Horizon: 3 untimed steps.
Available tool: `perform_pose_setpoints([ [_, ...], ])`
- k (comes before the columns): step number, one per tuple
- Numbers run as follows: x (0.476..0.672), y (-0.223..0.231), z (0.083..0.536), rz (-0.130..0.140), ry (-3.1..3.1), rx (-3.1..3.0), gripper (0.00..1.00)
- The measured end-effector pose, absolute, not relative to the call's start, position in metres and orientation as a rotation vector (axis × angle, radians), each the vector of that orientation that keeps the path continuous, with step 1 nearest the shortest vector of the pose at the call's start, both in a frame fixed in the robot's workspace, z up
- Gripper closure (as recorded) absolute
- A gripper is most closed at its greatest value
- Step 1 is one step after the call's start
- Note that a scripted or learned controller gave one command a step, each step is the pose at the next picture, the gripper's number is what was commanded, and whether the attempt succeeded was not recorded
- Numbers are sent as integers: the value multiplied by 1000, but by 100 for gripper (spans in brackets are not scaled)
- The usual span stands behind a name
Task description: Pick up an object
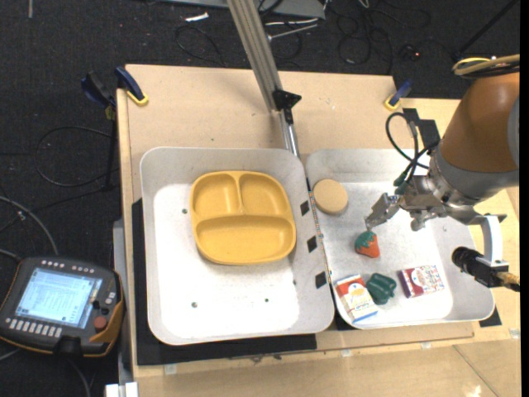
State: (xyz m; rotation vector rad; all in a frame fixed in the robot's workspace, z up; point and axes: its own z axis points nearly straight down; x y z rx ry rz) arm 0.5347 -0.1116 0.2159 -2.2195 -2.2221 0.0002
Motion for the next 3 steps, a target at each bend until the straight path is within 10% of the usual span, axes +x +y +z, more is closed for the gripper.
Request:
perform_pose_setpoints([
  [3,523,-99,109,6,-2217,-2218,0],
])
